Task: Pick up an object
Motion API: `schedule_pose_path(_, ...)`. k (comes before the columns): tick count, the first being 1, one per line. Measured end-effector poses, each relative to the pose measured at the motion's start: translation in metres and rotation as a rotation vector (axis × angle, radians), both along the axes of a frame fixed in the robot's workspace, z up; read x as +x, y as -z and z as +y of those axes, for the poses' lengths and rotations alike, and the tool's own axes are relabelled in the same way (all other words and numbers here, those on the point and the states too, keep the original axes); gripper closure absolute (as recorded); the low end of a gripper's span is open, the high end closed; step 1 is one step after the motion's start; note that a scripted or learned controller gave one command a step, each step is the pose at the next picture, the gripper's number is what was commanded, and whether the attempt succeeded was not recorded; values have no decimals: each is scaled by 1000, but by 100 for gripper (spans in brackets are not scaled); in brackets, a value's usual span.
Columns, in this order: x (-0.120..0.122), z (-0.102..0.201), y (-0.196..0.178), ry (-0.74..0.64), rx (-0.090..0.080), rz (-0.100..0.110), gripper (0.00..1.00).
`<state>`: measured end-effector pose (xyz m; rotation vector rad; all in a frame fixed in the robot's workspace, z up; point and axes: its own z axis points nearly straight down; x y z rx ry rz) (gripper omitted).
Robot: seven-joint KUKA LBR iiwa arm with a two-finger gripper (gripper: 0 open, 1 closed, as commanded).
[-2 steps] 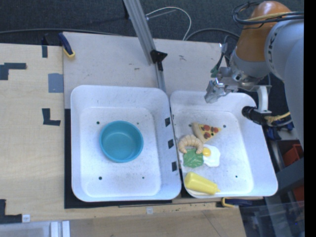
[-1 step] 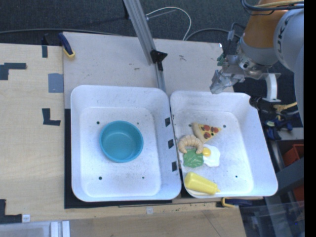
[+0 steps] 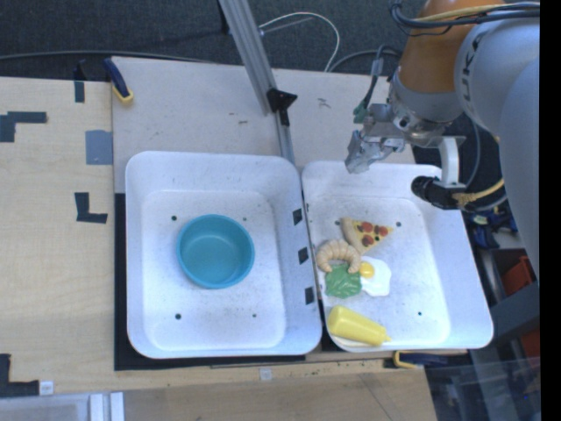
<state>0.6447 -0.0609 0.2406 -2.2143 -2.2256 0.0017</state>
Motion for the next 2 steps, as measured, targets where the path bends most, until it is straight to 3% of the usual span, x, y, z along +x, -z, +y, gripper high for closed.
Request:
schedule_pose_path(1, 0, 61, 2, -2, 1, 0, 100)
schedule_pose_path(2, -15, 110, -3, -1, 1, 0, 100)
